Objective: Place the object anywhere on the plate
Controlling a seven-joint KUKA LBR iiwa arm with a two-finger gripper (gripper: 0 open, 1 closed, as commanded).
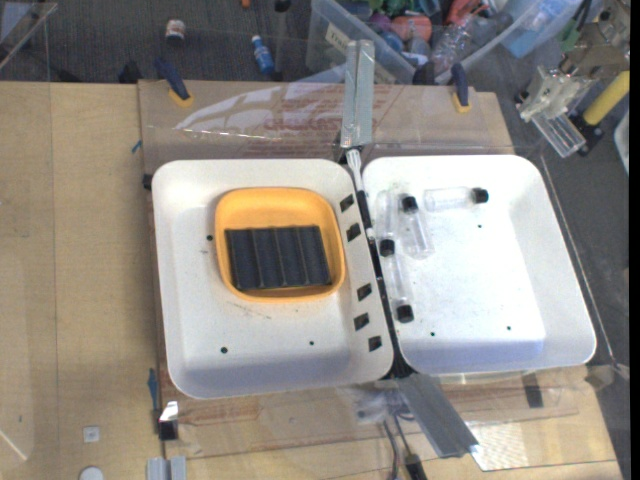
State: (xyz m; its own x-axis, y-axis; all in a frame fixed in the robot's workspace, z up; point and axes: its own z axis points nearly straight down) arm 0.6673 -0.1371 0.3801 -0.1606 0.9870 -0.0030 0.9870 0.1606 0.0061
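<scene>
A pale wooden worktop (70, 268) is seen from above under even light, with dark grey carpeted floor (110, 18) behind it. A clear plastic tub (340, 18) of bright, jumbled items is set on the floor beyond, and blue-handled clamps (172, 78) are fixed along the worktop's far edge.

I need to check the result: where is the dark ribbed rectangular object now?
In the camera view, the dark ribbed rectangular object lies flat on the orange plate, inside the left white bin, near the divider between both bins.
</scene>
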